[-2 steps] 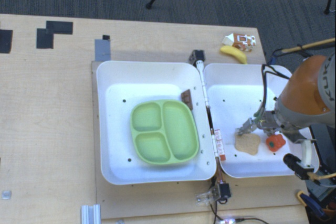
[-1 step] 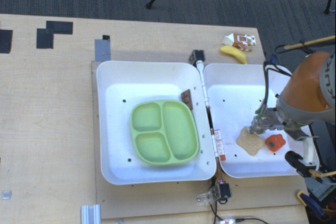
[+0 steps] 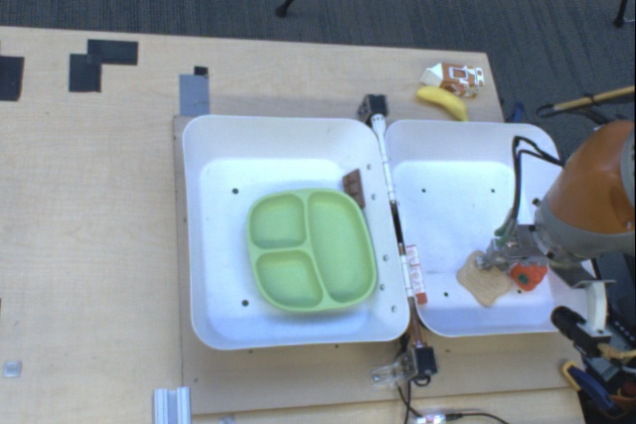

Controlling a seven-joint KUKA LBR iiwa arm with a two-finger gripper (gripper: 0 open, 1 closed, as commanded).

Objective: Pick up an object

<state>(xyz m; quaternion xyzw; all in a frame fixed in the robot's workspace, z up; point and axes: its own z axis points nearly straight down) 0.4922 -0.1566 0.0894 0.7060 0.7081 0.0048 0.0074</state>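
In the right bin (image 3: 447, 204), near its front right corner, lies a flat tan piece like a slice of toast (image 3: 482, 285). A small orange-red object (image 3: 528, 275) sits just to its right. My gripper (image 3: 495, 259) is low over the tan piece's far edge, reaching in from the right under the grey wrist and orange band (image 3: 596, 194). In the left bin (image 3: 214, 213) a green divided plate (image 3: 311, 251) lies flat, with a small brown object (image 3: 352, 183) at its far right corner.
A yellow banana (image 3: 441, 100) and a small printed packet (image 3: 459, 75) lie on the bench behind the right bin. Black cables run along the arm at the right. The wall between the two bins (image 3: 390, 213) lies left of the gripper.
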